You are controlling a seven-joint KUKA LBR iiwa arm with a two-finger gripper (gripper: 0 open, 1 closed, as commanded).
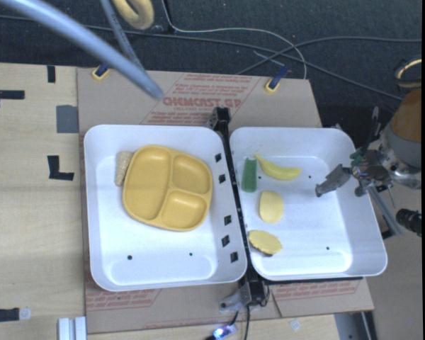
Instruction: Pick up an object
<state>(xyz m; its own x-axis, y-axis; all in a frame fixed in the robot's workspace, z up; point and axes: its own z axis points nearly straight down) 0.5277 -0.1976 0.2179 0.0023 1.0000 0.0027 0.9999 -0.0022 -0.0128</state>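
A tan piece (122, 167) in the left bin (99, 211) is half hidden under the yellow divided plate (167, 187) — what it is cannot be told. At the right bin (354, 257), the gripper (340, 177) is small and dark — its fingers are too indistinct to read. The arm (409, 129) is cut off at the right edge.

We note a wooden counter (28, 211) carrying a cardboard sheet (198, 94); on the sheet sit two white bins, left (106, 261) and right (354, 257), touching side by side.
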